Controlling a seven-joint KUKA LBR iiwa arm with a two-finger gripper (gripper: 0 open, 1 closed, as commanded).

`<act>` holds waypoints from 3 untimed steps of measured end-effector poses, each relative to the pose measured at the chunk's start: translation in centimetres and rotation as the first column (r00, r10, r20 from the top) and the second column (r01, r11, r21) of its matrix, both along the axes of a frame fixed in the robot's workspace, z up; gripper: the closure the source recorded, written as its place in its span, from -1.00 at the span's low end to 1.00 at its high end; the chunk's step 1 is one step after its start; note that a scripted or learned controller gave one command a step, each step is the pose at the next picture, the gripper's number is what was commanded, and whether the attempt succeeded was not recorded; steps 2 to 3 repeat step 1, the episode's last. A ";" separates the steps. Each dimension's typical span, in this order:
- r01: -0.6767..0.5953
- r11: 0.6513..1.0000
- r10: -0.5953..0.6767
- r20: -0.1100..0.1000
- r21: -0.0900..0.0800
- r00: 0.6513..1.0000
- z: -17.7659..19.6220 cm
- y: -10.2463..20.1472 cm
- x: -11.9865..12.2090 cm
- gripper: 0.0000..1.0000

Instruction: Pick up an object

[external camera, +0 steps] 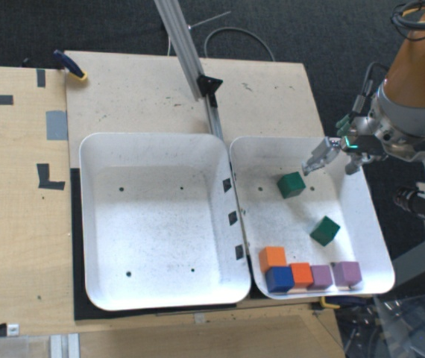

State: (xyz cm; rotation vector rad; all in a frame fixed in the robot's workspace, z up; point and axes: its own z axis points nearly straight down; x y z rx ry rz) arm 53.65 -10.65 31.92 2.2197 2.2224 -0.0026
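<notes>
Camera view: gripper [318,157] hovered above right bin [365,200], near green block [291,185]; finger state could not be told. Second green block [324,230] lay apart.

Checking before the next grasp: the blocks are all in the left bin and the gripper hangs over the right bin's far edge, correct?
Not quite. The blocks, such as the green block, lie in the right bin, not the left, as the camera view shows. The gripper does hang over the right bin's far edge.

The grey arm with its orange band [414,80] runs off the right edge. The metal two-finger gripper [318,158] is too small to read its finger gap.
</notes>
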 end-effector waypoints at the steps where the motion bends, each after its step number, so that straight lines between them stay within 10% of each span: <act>1: 0.003 1.000 -0.003 -0.008 0.001 1.000 -14.2 -6.0 4.4 -1.00; 3: 0.003 1.000 -0.003 -0.008 0.001 1.000 -14.2 -6.0 4.4 -1.00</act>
